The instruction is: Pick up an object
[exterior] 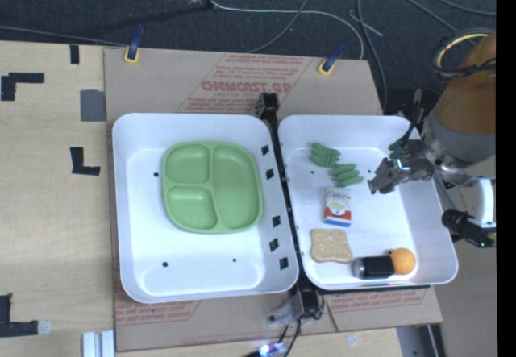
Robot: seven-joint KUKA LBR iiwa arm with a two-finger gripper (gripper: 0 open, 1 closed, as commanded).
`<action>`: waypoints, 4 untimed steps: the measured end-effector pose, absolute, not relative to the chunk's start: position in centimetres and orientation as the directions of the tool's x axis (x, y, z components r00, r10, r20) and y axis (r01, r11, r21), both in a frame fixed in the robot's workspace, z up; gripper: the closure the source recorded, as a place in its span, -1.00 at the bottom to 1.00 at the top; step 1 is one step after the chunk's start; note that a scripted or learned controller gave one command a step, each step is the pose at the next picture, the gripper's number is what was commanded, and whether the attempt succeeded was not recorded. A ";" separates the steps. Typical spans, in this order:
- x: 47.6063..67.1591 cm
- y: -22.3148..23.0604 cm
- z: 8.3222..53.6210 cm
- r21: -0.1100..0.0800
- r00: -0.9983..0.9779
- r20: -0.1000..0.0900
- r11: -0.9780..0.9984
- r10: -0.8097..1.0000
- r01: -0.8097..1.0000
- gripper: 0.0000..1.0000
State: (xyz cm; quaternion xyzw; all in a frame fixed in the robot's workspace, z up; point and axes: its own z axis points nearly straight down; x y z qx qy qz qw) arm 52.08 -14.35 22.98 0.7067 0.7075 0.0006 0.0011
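Note:
The right bin (419, 214) holds two green pea pods (325, 155) (347, 175) near its back, a small red and white carton (338, 208) in the middle, a slice of toast (330, 246) toward the front, and an orange ball with a black handle (389, 263) at the front right. My gripper (388, 177) hangs over the right side of this bin, to the right of the pea pods and the carton. Nothing shows between its dark fingers.
The left bin (137, 210) holds a green divided plate (213, 187). A black clip strip (274, 178) runs between the two bins. Cardboard lies under both bins, and cables trail across the dark floor behind.

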 end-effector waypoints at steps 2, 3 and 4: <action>54.7 -2.9 22.3 -0.003 -0.007 0.001 0.007 1.000 1.000 1.00; 56.3 2.6 21.2 -0.002 -0.007 0.001 0.007 1.000 1.000 1.00; 57.8 7.5 22.7 0.000 -0.006 0.002 0.006 1.000 1.000 1.00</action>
